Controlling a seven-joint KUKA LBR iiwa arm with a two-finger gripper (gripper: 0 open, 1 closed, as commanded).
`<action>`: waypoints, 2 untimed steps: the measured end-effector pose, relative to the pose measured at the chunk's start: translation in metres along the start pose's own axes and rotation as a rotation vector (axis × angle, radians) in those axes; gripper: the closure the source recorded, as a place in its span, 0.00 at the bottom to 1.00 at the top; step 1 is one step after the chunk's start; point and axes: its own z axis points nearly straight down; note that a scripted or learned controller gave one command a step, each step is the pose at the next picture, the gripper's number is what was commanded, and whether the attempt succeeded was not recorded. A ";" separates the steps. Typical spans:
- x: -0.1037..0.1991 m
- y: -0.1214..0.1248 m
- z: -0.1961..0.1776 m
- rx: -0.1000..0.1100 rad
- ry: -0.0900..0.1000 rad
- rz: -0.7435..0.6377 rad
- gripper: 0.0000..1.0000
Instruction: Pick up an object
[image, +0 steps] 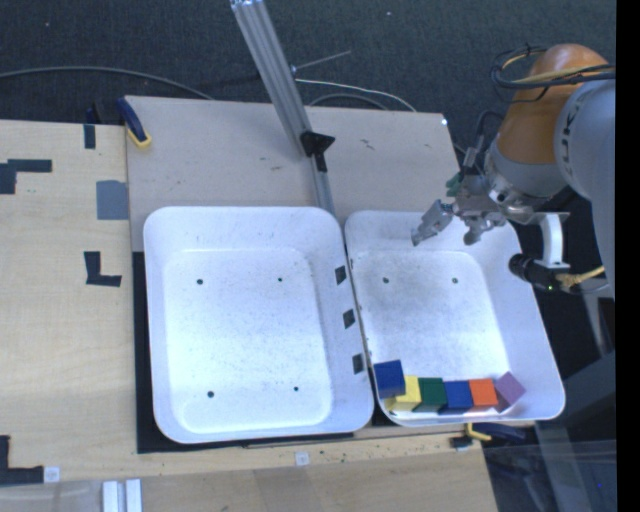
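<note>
The robot's gripper (452, 226) hung over the far rim of the right bin (520, 300), its two fingers spread apart and holding nothing, one finger (428, 224) reaching toward the bin's far-left corner and the other set closer to the arm. The things it could pick, a row of coloured blocks (445, 392), lay at the opposite end of the same bin, pressed along its near wall: a blue block (388, 377) stacked at the left end above a yellow one (404, 400), then green (431, 392), blue (458, 395), orange (483, 392) and, at the right end, a purple block (510, 386) turned at an angle to the rest. The row's long axis ran left to right along that wall, roughly across the line from pincer to blocks. Bare bin floor stretched between the two, leaving them well apart. Judged from this, the arm would need to travel the whole depth of the bin toward the camera and then descend; the tight packing against the wall could leave little room for a finger on the near side. The left bin (240, 320) held no blocks.
</note>
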 end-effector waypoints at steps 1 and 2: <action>0.089 -0.023 -0.077 -0.008 0.004 -0.008 0.00; 0.161 -0.069 -0.095 0.000 0.005 -0.008 0.00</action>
